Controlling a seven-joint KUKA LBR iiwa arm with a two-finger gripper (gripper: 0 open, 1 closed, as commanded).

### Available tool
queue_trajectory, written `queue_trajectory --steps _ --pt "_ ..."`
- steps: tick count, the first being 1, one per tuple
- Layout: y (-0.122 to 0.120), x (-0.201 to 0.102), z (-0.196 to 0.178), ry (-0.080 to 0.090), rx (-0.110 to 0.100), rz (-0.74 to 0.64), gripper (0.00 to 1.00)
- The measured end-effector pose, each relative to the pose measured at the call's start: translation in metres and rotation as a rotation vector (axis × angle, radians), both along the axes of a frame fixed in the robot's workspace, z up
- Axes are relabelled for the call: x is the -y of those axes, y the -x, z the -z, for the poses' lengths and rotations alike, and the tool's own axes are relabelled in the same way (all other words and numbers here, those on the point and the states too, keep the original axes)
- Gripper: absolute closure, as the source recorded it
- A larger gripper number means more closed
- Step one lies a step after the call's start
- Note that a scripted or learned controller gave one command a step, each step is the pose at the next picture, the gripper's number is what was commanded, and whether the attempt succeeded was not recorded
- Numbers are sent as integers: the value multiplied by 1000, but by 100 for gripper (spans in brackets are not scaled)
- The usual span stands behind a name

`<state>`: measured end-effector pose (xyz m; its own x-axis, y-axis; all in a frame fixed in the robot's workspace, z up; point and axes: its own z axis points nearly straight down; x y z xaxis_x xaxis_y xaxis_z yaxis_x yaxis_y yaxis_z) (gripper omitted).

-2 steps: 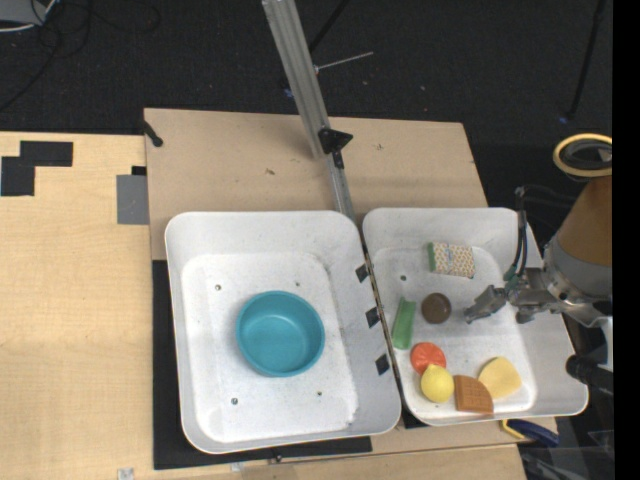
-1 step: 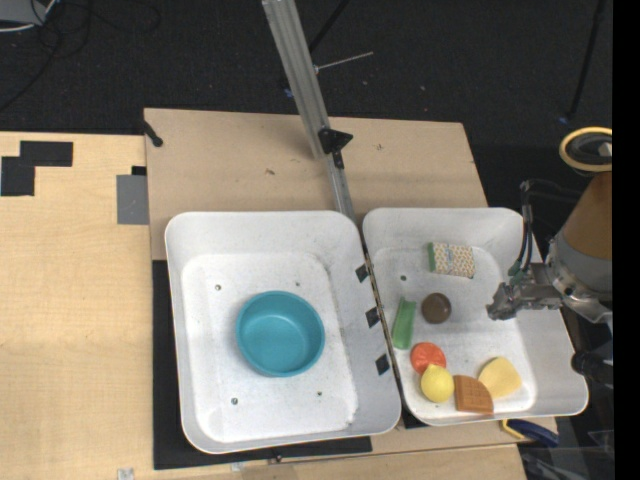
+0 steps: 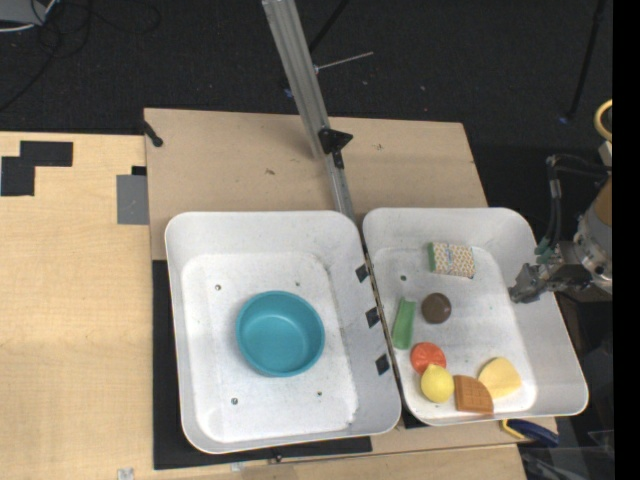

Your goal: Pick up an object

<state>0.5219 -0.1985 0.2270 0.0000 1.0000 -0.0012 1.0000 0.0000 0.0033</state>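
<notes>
While the claw [image 3: 527, 286] is hovering at the right bin's [image 3: 545, 363] right rim, grip state untellable, the brown ball [image 3: 436, 308] is lying leftward, mid-bin, beside the green block [image 3: 403, 324].

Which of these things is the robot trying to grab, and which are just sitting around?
For the job (any could be picked, all in the right bin):
green block
brown ball
red ball
yellow ball
orange wedge
yellow piece
patterned block
gripper

Just lying about:
blue bowl
left bin
metal rail
</notes>
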Motion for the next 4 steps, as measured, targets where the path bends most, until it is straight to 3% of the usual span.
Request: queue_trajectory --steps 1,2,4 --pt "0 0 20 -1 -5 0 100" --pt "-1 -49 26 -2 -4 -3 100" --pt "-8 -162 5 -2 -4 -4 100"
